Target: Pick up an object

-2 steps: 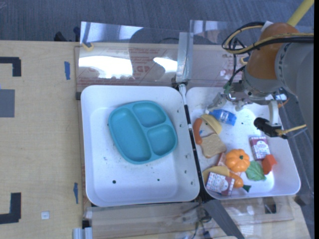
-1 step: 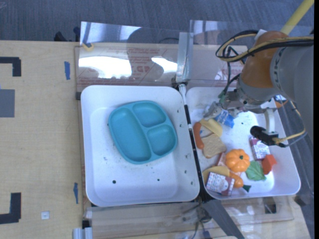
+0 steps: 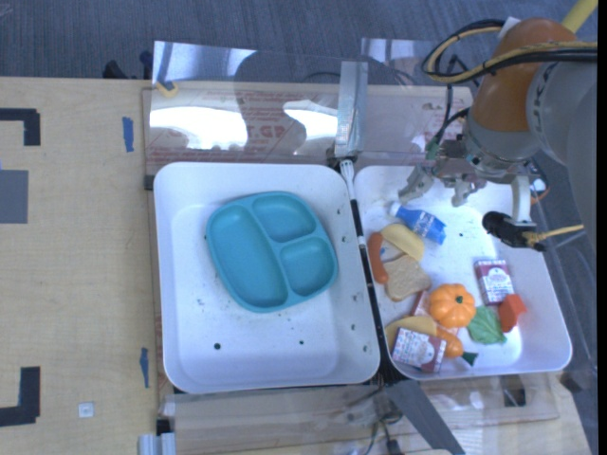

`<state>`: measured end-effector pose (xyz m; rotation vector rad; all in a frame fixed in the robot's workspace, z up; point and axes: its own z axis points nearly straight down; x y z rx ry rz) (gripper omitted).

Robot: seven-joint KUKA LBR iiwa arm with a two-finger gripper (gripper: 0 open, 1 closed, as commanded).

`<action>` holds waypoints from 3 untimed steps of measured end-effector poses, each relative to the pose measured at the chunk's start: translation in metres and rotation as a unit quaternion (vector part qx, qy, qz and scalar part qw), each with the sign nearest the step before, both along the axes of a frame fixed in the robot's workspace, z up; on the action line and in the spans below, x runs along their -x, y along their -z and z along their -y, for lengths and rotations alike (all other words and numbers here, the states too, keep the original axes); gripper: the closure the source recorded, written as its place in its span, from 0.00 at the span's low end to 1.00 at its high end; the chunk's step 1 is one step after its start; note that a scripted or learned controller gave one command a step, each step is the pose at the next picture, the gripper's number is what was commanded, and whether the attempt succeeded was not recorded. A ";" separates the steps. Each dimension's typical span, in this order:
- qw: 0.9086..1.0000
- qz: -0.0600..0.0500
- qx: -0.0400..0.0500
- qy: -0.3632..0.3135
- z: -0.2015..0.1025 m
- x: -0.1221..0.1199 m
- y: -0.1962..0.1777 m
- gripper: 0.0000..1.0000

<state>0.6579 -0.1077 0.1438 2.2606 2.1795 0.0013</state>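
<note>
Pumpkin [image 3: 450, 305] in right bin [image 3: 555, 335].

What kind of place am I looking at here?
Probably a robot testing lab: a robot arm reaches over two white bins, one holding a blue plate, the other toy food like a small pumpkin.

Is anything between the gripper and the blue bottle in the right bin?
Nothing visible. The gripper hangs above the right bin's far end, and the blue bottle lies just below it in view, uncovered; the banana sits on the bottle's near side.
</note>
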 end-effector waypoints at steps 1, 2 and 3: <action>1.000 0.001 0.000 0.008 0.009 0.020 0.058 0.00; 1.000 0.000 0.000 0.009 0.010 0.021 0.049 1.00; 1.000 0.001 -0.001 0.029 -0.067 0.013 -0.043 1.00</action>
